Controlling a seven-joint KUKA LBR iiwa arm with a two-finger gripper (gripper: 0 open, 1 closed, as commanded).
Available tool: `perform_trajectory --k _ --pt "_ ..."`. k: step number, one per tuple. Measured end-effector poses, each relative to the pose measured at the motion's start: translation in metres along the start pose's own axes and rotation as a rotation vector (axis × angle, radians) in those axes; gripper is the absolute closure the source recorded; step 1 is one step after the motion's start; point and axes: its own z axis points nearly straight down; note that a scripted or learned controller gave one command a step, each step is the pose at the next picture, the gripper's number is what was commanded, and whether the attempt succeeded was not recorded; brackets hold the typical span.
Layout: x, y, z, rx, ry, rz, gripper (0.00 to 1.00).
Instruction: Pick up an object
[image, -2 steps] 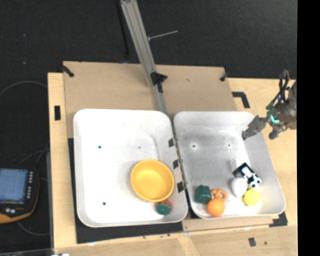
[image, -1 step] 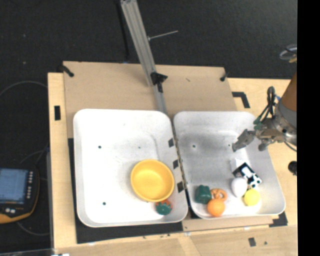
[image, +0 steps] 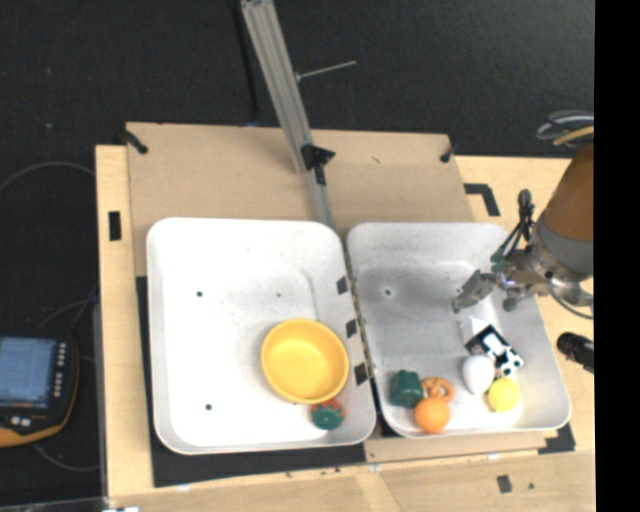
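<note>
My gripper (image: 490, 296) hangs over the right part of the right bin (image: 420, 260), open, with nothing between its fingers. One grey finger (image: 467, 295) points down-left. Just below it lies a black-and-white object (image: 496, 346). Along that bin's front edge sit a white egg (image: 477, 373), a yellow lemon (image: 503, 396), an orange fruit (image: 432, 416), a small orange twisted piece (image: 438, 387) and a dark green object (image: 405, 388). The arm's orange band (image: 574, 205) shows at the right edge.
The left bin (image: 220, 280) holds a yellow bowl (image: 305, 360) and a small green-and-red item (image: 327, 415) at its front right corner. A slanted metal pole (image: 285, 90) rises behind the bins. A pendant (image: 32, 385) lies off the bench at left.
</note>
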Motion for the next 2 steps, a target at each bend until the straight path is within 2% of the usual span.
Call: perform_trajectory --k 1,2 --pt "-0.009 0.002 0.047 0.000 0.000 0.000 0.00" --pt "-0.010 0.004 0.033 -0.007 0.000 0.002 1.00"
